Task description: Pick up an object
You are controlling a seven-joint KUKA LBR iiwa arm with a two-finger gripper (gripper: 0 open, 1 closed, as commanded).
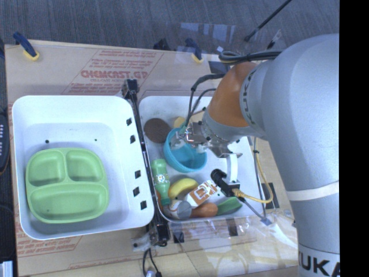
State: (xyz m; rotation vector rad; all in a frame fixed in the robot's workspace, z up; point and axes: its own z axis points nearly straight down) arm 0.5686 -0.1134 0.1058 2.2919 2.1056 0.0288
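**Operator:** Nothing is lifted yet, as far as I can judge. Nearest me, the right bin (245, 215) holds a crowded heap along its front edge: a yellow banana (183, 186), a white packet with orange print (203, 193), a green piece (229, 205), an orange one (203, 210) and a green bottle (159, 171).

**Colleague:** And the pincer?

**Operator:** My pincer (193, 138) sits low over the blue bowl (183, 154) further in; whether it is open or clamped, I cannot tell. The bowl looks like my target, resting in the bin, a brown disc (155, 130) just beside it. Grasp and lift remain.

**Colleague:** Other bin?

**Operator:** The left bin (34, 108) carries a green divided plate (67, 184).

**Colleague:** Any writing?

**Operator:** "KUKA", partly cut off, on the arm (305, 154) at bottom right; red "CHEMCAST GP" on the brown sheet (109, 68) covering the surface at the far side. The packet's print is too small.
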